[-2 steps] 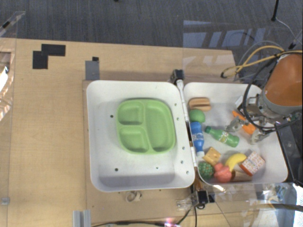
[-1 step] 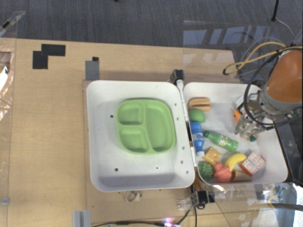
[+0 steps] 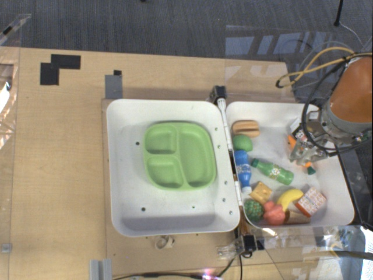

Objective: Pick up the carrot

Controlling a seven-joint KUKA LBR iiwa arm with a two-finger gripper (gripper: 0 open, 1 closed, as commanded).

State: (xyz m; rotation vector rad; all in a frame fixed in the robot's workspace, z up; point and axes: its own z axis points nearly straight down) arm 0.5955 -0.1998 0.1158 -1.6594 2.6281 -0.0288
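No readable text is showing anywhere. The green bottle (image 3: 273, 171) is carrying a pale label, and the blue bottle (image 3: 242, 169) a white one, but the print on both is blurring out, too small to read. The small carton (image 3: 310, 201) at the right bin's (image 3: 344, 212) near corner is showing red and white patterning, no letters making out. Black patches (image 3: 57, 67) on the bench (image 3: 58, 174) are bearing no marks.

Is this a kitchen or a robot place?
Probably a robot lab, not a kitchen. A robot arm with loose cables reaches over a wooden bench holding two white bins, and the food looks like plastic toys.
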